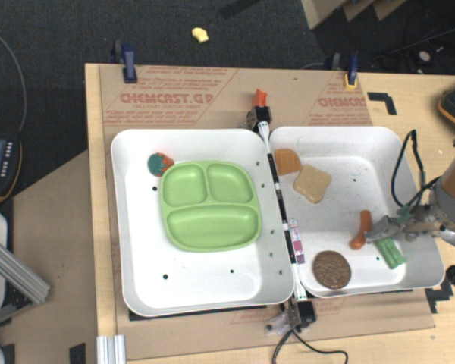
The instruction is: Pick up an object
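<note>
The grey two-finger gripper is seen low in the right-hand white bin at the frame's right, finger state not to be told, with the small orange-brown sausage-shaped piece lying just left, long axis near-vertical.

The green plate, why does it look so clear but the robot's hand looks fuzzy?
In the camera view the green plate sits under soft, even light with crisp edges and only a faint sheen; the hand at the right bin's edge is smeared and its shape hard to make out; shadows are weak throughout.
</note>
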`<action>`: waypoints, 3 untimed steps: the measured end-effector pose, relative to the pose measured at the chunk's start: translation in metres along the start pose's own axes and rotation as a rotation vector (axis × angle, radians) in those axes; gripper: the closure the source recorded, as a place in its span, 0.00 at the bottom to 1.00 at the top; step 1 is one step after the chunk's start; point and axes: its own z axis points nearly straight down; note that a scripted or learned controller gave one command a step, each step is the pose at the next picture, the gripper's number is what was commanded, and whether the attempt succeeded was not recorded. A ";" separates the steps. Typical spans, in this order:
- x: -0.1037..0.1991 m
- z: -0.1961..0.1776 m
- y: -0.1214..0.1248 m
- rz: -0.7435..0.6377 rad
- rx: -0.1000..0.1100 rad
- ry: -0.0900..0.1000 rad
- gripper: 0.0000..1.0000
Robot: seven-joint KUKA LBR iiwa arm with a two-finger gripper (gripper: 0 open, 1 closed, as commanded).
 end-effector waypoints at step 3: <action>0.117 -0.153 0.062 -0.012 -0.019 -0.001 1.00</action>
